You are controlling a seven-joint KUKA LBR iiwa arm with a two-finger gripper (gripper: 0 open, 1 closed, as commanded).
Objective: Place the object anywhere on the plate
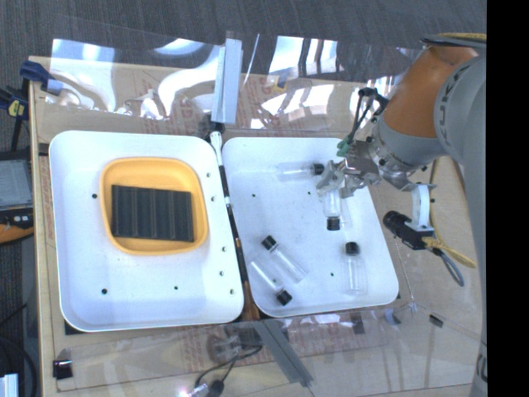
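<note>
The gripper (337, 180) is poised low over the upper part of the right bin (248, 222), directly above a clear vial (333, 208) with a black cap, likely lined up for a pick. Whether anything is held cannot be told. More vials are scattered in the same bin: one near the top (296, 171), two crossed lower down (277, 269), one by the right wall (354, 269). The yellow plate (149, 176), the target, is waiting in the left bin (74, 288), well apart.
</note>
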